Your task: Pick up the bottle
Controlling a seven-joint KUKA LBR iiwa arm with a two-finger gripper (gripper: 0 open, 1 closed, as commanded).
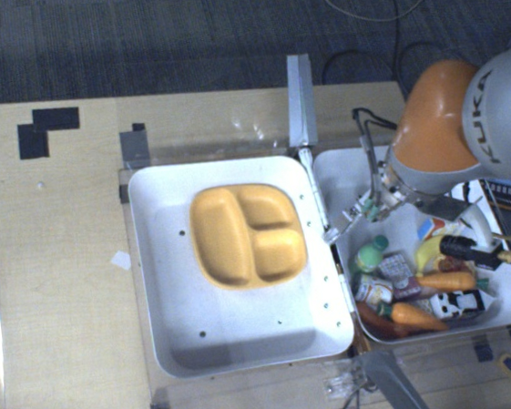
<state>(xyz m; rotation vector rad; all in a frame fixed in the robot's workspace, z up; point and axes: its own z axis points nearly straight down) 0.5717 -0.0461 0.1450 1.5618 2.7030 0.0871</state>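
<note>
Tabletop [52,268]: pale wood. It carries the two white bins side by side.
Left bin [165,255]: holds one yellow divided tray [245,232] and nothing that belongs to the task.
Right bin [335,176]: its near half is crowded with small things, and its far left corner is bare.
Arm [444,127]: it reaches in over the far side of the right bin, the orange band uppermost.
Gripper [370,206]: it hangs over the bare part of the right bin, near the bottle on its far side and apart from it. Whether it is open or closed cannot be told from this view, and nothing shows in its grasp.
Bottle [369,258]: a small green one with a teal cap [381,242], at the left edge of the clutter in the right bin. It seems to lie tilted, with the cap pointing up and to the right.
Neighbours: a patterned packet [396,268] touches the bottle's right side. A yellow thing [430,250] and an orange carrot-shaped piece [446,281] lie further right.
Handling, as a judgement: probably light, stiff plastic with a smooth rounded body, so it could slip or roll out of a pinch. It does not look fragile.
Where to take hold: across the green body just below the cap, closing from the bin-wall side and the packet side. The wall side looks freer, and the packet may get nudged.
Risk: a grip set too near the cap or the rounded end may squeeze the bottle out sideways.
</note>
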